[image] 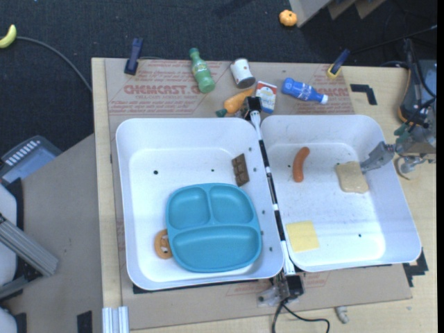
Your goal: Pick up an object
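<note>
At the right bin's [388, 207] far edge, your gripper [378, 157] sits beside the bread [352, 178]; jaw state cannot be determined.

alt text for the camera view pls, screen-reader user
The gripper sits at the right bin's right rim beside a tan bread slice, with a sausage and yellow cheese square also inside. The left bin holds a blue divided plate, chocolate bar and pretzel.
</note>
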`<move>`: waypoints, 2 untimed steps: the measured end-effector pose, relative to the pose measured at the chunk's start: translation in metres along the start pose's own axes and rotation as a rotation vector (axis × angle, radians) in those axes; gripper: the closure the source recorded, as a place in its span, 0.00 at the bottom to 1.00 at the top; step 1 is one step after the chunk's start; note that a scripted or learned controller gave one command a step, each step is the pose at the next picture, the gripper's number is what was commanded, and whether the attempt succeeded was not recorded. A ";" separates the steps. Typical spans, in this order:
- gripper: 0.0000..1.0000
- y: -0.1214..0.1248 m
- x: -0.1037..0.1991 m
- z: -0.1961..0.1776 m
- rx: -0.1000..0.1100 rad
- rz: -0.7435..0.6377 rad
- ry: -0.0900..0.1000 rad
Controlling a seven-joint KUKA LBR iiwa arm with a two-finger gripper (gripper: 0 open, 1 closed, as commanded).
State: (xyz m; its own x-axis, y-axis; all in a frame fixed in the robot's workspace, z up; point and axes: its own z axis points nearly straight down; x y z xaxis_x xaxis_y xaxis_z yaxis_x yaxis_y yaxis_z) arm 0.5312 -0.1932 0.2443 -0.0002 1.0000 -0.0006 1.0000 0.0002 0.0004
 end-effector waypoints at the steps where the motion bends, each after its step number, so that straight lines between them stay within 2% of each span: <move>1: 0.00 0.054 0.037 0.070 0.002 -0.001 0.002; 2: 0.00 0.072 0.093 0.160 0.001 -0.001 0.001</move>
State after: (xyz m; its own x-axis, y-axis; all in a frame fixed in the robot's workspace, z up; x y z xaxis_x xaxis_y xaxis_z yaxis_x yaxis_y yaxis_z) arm 0.6036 -0.1008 0.0843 -0.0012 1.0000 0.0006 1.0000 0.0012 -0.0001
